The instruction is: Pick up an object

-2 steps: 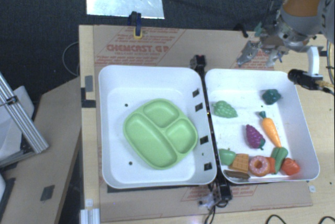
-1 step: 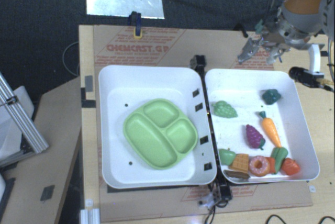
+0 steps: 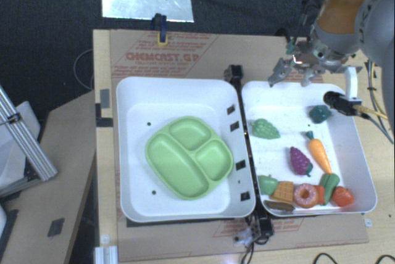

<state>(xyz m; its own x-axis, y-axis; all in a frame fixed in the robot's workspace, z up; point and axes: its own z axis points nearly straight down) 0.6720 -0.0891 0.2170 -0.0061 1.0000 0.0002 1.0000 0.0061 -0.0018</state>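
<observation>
From the camera view you see the gripper (image 3: 295, 73) hanging over the far edge of the right bin (image 3: 364, 176), its two fingers spread wide with nothing between them. Below it, the toys lie loose on the bin floor. Your carrot (image 3: 320, 155) sits right of centre, its long axis running from far-left to near-right, green top toward the far side and orange tip toward the near-right corner. Just left of it the purple grapes (image 3: 300, 161) lie on a similar slant. The green grapes (image 3: 264, 129) rest near the left wall, and a dark teal piece (image 3: 320, 113) lies far right. A doughnut (image 3: 305, 195) sits along the near wall. In the left bin (image 3: 133, 133) you find a green divided plate (image 3: 188, 157), lying flat
</observation>
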